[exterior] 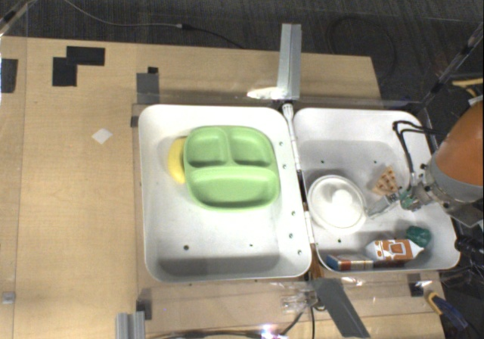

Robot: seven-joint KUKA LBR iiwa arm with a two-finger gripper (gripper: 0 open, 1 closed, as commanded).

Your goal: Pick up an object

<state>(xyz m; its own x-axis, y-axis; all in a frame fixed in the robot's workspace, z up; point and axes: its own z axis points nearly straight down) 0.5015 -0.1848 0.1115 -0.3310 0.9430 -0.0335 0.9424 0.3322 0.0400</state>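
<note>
My gripper (395, 198) is low in the right bin (355, 129), reaching in from the right just beside a white bowl (336, 202). A small tan patterned object (386, 178) lies just above the gripper. Below it a teal object (418, 237) rests near the bin's right wall. An orange and white carton (393, 251) lies along the front edge, with a thin pen-like stick (348, 262) to its left. No object is visibly held.
The left bin (162, 247) holds a green divided plate (229, 166) with a yellow object (175, 161) poking out at its left side. The arm's orange band (463, 152) and black cables (408, 141) hang over the right bin's right edge.
</note>
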